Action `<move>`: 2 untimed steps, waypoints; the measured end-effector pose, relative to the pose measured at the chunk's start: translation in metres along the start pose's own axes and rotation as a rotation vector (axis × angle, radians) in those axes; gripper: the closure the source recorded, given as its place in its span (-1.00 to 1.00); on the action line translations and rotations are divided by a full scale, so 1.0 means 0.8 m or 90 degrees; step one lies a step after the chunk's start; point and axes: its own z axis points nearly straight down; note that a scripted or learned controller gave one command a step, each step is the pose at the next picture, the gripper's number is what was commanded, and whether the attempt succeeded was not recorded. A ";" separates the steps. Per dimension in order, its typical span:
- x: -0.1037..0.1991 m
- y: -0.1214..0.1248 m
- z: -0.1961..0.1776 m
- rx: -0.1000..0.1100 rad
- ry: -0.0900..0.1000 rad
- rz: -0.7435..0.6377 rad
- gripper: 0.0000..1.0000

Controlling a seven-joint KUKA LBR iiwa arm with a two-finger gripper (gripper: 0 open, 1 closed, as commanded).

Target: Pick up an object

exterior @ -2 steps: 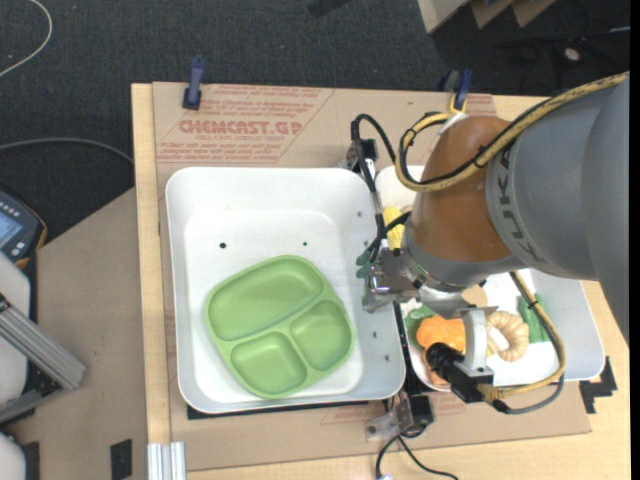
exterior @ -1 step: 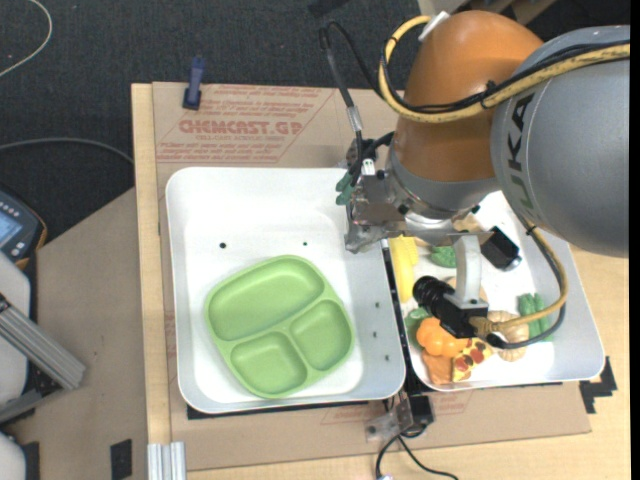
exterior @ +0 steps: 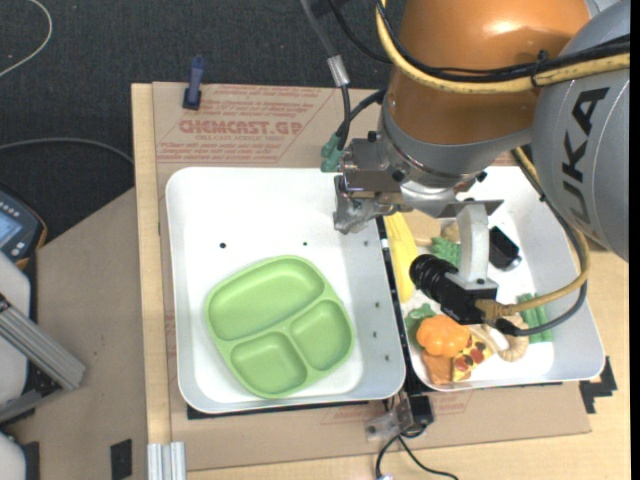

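My gripper [exterior: 352, 211] hangs under the big grey and orange wrist, over the back right part of the left bin [exterior: 190, 268], close to the wall between the two bins. Nothing is seen held in it. A light green divided plate [exterior: 280, 325] lies in the left bin, in front of and to the left of the gripper. The right bin [exterior: 570, 358] holds several small toys: a long yellow piece [exterior: 400, 253], an orange pepper-like toy [exterior: 443, 335], a green piece [exterior: 536, 318] and a red and yellow piece [exterior: 466, 366]. The arm hides much of that bin.
Both bins rest on a brown cardboard sheet [exterior: 250, 128] with red print. A small blue clip [exterior: 193, 83] sits at its back left corner. Cables hang from the arm over the right bin. Dark floor lies to the left and behind.
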 end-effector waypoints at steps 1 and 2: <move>-0.014 -0.013 0.188 0.017 -0.007 0.006 1.00; -0.012 -0.009 0.165 0.006 -0.003 0.005 1.00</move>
